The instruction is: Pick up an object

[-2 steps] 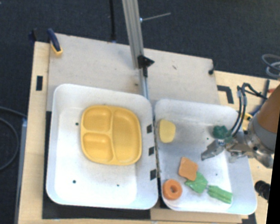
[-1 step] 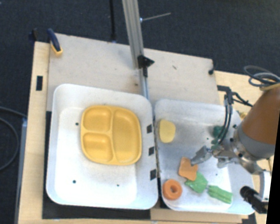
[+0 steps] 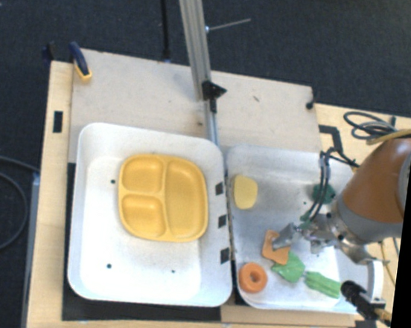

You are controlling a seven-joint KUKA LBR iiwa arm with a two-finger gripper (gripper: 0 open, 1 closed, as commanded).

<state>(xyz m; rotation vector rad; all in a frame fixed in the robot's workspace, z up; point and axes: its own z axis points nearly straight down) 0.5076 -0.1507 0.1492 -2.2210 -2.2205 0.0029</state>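
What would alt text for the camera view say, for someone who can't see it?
A grey robot arm reaches from the right, its pincer low over small toys in the right bin: an orange piece, green pieces, an orange ring. The left bin holds a yellow divided plate.

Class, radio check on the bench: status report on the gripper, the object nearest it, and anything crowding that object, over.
Gripper low in right bin, fingers unclear. Orange flat piece directly under it, grip unconfirmed. Green toy touching that piece; orange ring close by.
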